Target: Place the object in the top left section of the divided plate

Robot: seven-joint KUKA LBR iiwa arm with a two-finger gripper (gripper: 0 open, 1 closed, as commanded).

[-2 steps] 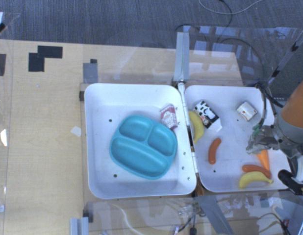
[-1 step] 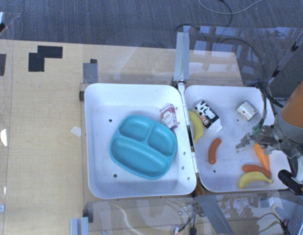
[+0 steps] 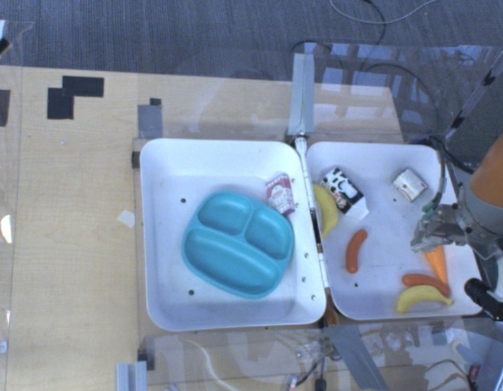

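The blue divided plate (image 3: 238, 243) lies in the left bin (image 3: 166, 218), tilted, with one long section and two smaller ones. My gripper (image 3: 431, 236) hangs low over the right side of the right bin (image 3: 382, 296). It stands directly above the top end of an orange carrot (image 3: 437, 264). The gripper's body hides where its tips meet the carrot, so I cannot tell if it touches.
A small red and white packet (image 3: 280, 194) rests by the plate's far right corner. The right bin holds a yellow banana (image 3: 325, 210), a black and white carton (image 3: 343, 189), a white box (image 3: 408, 185), two red sausages (image 3: 356, 251) (image 3: 425, 281) and another banana (image 3: 422, 300).
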